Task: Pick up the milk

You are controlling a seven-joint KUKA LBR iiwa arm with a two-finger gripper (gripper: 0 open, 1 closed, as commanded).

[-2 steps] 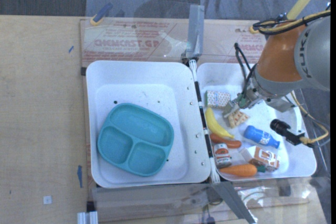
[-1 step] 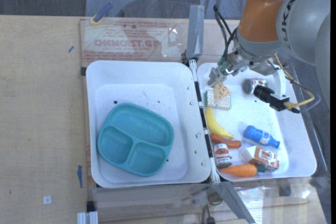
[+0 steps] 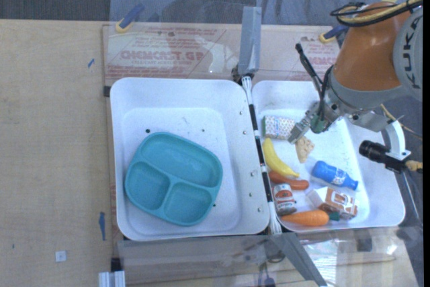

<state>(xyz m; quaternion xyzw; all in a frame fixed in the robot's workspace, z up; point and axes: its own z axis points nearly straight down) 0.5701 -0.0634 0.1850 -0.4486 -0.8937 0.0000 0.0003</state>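
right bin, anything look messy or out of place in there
Nothing spilled or broken. The right bin holds a loose jumble: banana, blue bottle on its side, carrot and small cartons, all lying at odd angles.

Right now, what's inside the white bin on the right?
The right bin holds a banana, a blue bottle, a carrot, a small carton, a little can, a hot dog and a patterned packet. The arm covers the bin's far corner.

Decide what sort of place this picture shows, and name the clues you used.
Probably a robotics lab's pick-and-place bench: a robot arm reaches over two white bins, one holding a teal divided plate, the other toy food such as a banana.
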